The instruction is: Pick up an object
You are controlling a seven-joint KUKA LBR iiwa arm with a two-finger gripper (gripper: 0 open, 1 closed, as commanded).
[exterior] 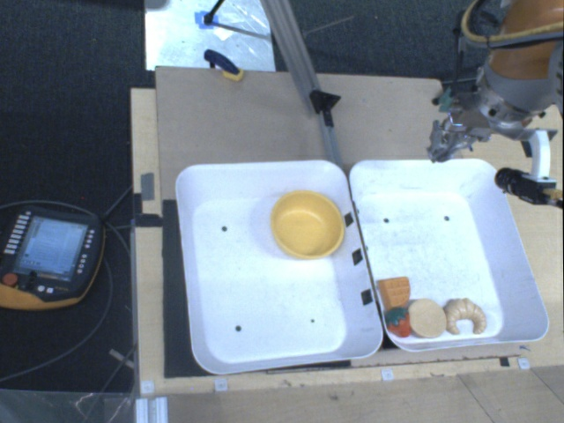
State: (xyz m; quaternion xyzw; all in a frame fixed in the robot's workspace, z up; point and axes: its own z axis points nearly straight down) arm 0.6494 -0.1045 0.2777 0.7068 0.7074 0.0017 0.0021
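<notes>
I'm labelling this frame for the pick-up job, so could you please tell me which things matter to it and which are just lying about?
Part of the job:
gripper
yellow bowl
orange block
round beige piece
croissant
red piece

Lying about:
teach pendant
blue-and-yellow clamp
tripod leg

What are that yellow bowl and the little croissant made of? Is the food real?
The round yellow bowl looks like matte moulded plastic: even colour, smooth rim. The small tan croissant is probably a plastic or rubber toy, judging by its uniform colour, though the view is too coarse to be sure.
</notes>
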